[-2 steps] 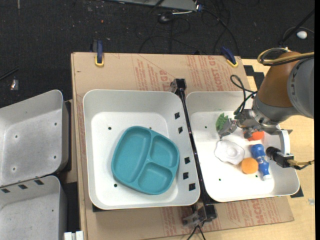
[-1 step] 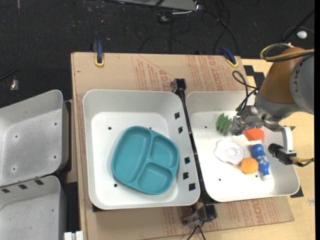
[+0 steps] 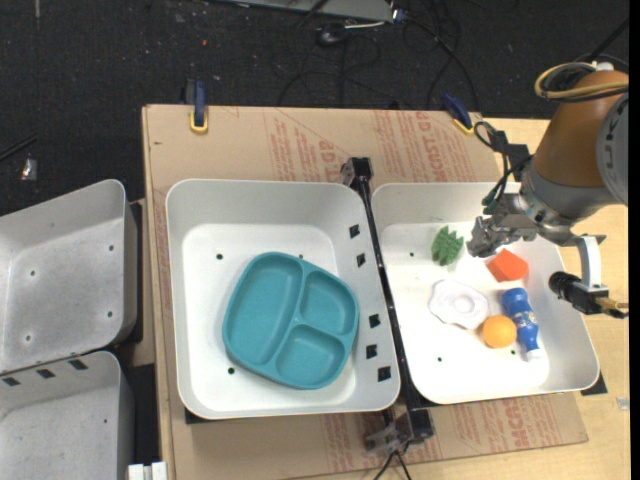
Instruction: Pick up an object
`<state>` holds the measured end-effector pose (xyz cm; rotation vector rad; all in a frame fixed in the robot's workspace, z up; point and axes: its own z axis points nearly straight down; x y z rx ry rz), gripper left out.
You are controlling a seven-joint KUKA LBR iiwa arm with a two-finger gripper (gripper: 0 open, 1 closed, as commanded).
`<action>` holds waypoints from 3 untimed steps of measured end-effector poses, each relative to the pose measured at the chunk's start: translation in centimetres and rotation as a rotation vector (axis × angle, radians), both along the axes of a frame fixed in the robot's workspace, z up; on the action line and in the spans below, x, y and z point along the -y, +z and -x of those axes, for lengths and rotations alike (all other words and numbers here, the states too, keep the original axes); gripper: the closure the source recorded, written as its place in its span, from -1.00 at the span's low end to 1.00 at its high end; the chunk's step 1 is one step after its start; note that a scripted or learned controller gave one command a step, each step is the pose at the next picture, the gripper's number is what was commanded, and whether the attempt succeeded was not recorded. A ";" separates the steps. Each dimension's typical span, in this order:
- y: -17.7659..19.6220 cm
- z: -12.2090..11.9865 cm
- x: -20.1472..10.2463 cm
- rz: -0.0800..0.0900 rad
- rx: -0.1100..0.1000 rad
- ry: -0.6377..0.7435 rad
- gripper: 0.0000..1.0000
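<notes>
The right bin (image 3: 430,368) holds a green leafy toy (image 3: 446,244), an orange-red block (image 3: 509,265), a white lid-like piece (image 3: 459,303), an orange ball (image 3: 498,332) and a blue tube (image 3: 521,318). My gripper (image 3: 487,238) hangs over the bin's back part, between the green toy and the orange-red block, close to the block's upper left. The wrist hides its fingers, and nothing shows held in them.
The left bin (image 3: 200,258) holds a teal divided plate (image 3: 291,319). A black divider (image 3: 372,268) runs between the bins. Grey trays (image 3: 60,268) lie off the bench at the left. Blue clamps (image 3: 199,103) grip the board's back edge.
</notes>
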<state>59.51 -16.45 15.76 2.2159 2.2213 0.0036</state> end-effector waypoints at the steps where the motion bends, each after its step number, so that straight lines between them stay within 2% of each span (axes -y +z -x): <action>1: 4.6 0.4 0.6 0.001 0.001 -0.003 1.00; 2: 9.1 0.2 0.6 0.001 0.002 0.000 1.00; 3: 9.2 0.5 -4.9 -0.003 -0.005 0.005 1.00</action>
